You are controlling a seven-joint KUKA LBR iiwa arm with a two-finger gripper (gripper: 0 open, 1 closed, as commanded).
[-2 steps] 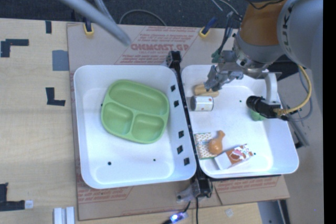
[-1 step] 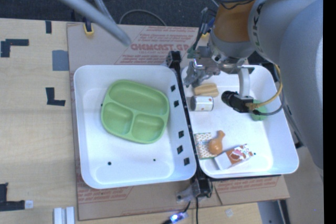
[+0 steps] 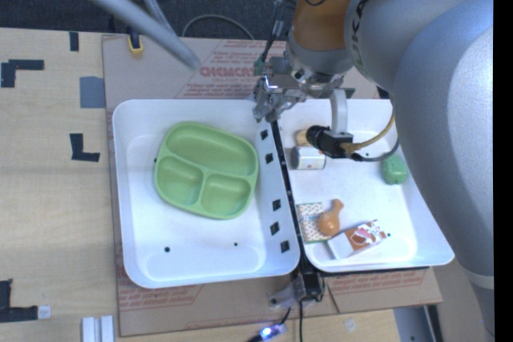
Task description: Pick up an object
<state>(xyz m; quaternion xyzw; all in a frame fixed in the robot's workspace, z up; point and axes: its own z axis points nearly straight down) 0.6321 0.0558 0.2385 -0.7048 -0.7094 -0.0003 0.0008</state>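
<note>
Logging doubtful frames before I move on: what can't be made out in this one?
- Claw: small, dark against the divider in the camera view; finger state unreadable.
- Right bin: the arm hides its far corner.
- Green object: shape unclear beside the arm.
- Carton: print too small.

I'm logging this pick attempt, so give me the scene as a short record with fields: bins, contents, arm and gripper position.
left bin: holds a green divided plate
right bin: holds a small green object, an orange toy drumstick and a red-and-white packet
arm: reaches in from the right, orange band above the wrist
gripper: over the far end of the divider between the bins
held object: none seen
</note>
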